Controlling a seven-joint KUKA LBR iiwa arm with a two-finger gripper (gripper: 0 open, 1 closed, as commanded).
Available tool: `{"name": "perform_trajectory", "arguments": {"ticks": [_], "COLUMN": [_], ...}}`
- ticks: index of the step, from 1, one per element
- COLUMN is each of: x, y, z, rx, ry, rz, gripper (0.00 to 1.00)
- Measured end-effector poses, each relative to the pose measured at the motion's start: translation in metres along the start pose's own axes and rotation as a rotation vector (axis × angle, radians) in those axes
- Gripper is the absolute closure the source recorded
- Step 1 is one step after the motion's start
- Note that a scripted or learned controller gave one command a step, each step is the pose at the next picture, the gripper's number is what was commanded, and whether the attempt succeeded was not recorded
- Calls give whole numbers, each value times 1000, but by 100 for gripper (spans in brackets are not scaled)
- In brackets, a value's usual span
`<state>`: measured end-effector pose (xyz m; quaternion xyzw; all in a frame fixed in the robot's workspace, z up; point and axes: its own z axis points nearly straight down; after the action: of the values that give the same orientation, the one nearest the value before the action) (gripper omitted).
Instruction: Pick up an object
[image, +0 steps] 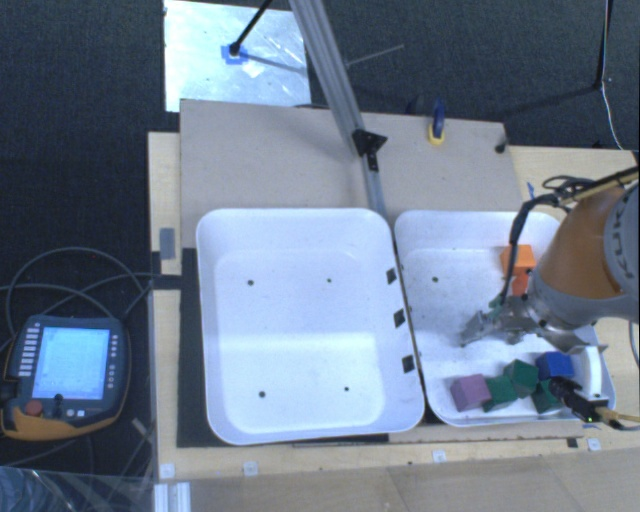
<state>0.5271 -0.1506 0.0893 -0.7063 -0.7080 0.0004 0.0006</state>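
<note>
Pincer (484, 326) low over the floor of the right bin (440, 270), roughly mid-bin and pointing toward the wall shared with the left bin (300, 330). Spread or pressed together: cannot tell, as the metal reads as one grey glint from this high slant. Nothing visibly pinched in it. The arm (590, 255) enters from the right and covers the bin's right side. Candidate objects all sit in the right bin. The purple block (467, 390) lies toward the near wall, near the pincer but apart from it. The green blocks (517, 378) touch or nearly touch its right side, and the blue block (555, 365) lies beyond them, close under the wrist. An orange block (518, 265) lies on the far side of the pincer, just beside it. Judgement: purple is the cleanest target, being open on its left side and straight toward the near edge of the worktop (330, 470) from the pincer. It looks near-square, so no clear long axis to align to. Hard to make out: the orange block is crossed by a dark cable and partly cut off by the arm, the green pieces blur together, and anything beneath the wrist is hidden.
</note>
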Motion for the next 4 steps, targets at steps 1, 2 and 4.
{"name": "perform_trajectory", "arguments": {"ticks": [1,2,4], "x": [0,-6,50], "y": [1,12,22], "z": [-12,-68,-137], "rx": [-5,-10,-7], "ry": [0,-3,1], "rz": [-2,-2,-9], "gripper": [100,100,100]}}
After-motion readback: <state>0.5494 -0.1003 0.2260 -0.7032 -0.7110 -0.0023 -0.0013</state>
